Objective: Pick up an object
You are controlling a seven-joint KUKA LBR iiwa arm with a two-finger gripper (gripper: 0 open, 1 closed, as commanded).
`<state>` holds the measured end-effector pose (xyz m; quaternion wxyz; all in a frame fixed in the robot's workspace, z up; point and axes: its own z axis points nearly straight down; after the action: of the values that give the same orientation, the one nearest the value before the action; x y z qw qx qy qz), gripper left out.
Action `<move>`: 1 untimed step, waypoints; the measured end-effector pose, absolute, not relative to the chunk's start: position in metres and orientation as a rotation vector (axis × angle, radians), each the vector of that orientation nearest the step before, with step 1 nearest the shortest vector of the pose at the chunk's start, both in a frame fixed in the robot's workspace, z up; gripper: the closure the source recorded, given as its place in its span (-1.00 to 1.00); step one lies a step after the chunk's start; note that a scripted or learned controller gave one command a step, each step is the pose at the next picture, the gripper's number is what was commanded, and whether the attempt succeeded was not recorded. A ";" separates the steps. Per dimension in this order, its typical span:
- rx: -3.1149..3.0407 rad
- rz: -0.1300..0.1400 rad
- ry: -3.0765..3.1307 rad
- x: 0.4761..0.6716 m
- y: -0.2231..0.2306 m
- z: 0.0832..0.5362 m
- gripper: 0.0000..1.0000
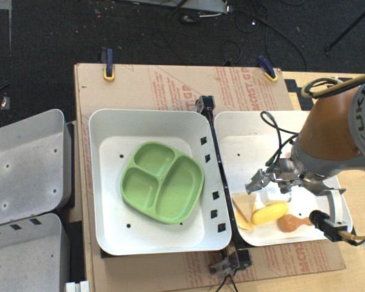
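Plate [163, 181] (green, three sections) lies in the left bin [103, 163], while in the right bin [243, 132] the gripper [274, 184] hovers just above a banana [269, 213], wedge [243, 212] and orange toy [290, 222], jaw state impossible to tell.

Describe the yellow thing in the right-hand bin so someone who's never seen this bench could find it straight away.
Of the two white bins, take the right bin, under the gripper. Near its front edge lies the yellow banana-shaped object, just below the gripper. It is plump and bright yellow, between a paler tan wedge on its left and an orange-brown piece on its right.
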<state>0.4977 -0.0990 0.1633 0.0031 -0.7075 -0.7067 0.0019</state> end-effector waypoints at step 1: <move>-2.238 -0.006 -2.225 0.502 -0.099 0.107 -1.00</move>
<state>0.5023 -0.0993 0.1072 -0.0072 -0.7091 -0.7051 -0.0019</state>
